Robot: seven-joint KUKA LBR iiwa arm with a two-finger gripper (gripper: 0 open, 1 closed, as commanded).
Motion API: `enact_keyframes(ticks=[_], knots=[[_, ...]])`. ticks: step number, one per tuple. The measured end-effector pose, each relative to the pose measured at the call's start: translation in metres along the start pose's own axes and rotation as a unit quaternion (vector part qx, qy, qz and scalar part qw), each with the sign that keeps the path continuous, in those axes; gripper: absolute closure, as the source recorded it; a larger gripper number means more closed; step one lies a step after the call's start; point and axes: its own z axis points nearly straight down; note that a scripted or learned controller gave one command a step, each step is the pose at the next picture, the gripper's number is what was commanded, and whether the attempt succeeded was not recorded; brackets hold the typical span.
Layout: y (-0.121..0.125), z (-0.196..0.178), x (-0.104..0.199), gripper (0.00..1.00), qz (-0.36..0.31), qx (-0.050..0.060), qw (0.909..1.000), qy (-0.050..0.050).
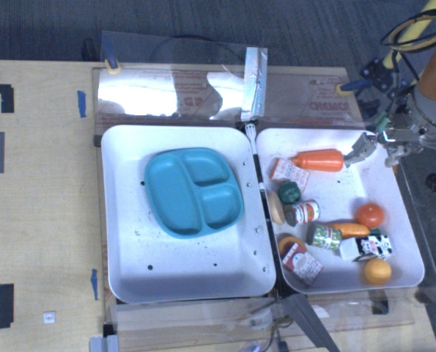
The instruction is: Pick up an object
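The right bin (pixel 404 196) holds several small items. A large orange carrot (pixel 318 160) lies at its back, with a red-and-white packet (pixel 289 171) and a dark green piece (pixel 289 193) just left of it. Further forward are a small jar (pixel 303 213), a green can (pixel 324 237), a thin carrot (pixel 349 230), a red tomato (pixel 370 215), a black-and-white carton (pixel 375 246), an orange (pixel 377 270) and another packet (pixel 302 264). My gripper (pixel 364 147) hangs over the bin's back right corner, just right of the large carrot's tip, with nothing seen in it.
The left bin (pixel 122 218) carries a blue divided plate (pixel 194 191). A clear plastic wall (pixel 254 83) stands behind both bins. Yellow and black cables (pixel 412 35) hang at the upper right by the arm. Wooden bench top lies to the left.
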Motion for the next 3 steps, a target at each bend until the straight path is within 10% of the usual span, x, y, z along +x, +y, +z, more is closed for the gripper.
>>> enact_keyframes(ticks=[1, 2, 3], knots=[[-0.058, 0.128, -0.036, 0.00, 0.003, 0.005, 1.0000, 0.003], [-0.084, 0.145, -0.036, 0.00, -0.022, -0.007, 0.9997, 0.004], [0.000, 0.145, -0.038, 0.00, -0.020, -0.005, 0.9998, 0.008]])
